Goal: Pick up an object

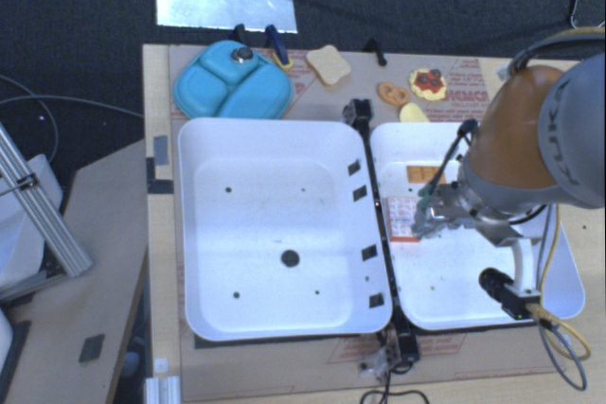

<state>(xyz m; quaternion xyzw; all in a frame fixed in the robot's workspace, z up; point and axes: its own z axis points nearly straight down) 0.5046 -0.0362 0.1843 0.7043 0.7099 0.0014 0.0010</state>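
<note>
1. Grey and orange-banded, the robot arm [530, 142] is reaching in from the right and hanging low over the right bin [445, 303], its gripper [428, 215] sitting at the bin's left side, close to the divider between the two bins.

2. Lying flat on the right bin's floor just beside and partly under the gripper is a small white card with red print [401, 219], the likeliest target; an orange card [423, 173] is lying a little further back in the same bin.

3. Whether the fingers are spread or closed cannot be told from this angle, as the wrist is hiding them, and nothing is visibly being held.

4. Judging by the pose, the arm is in the reaching stage of the pick, with no lift begun; the next move is likely calling for a settled descent onto the card and a firm close on a thin, flat item that could easily slip.

5. The white card's long axis is running roughly front to back, parallel with the divider.

6. A dark disc [290, 258] is resting in the left bin [237, 147].
</note>
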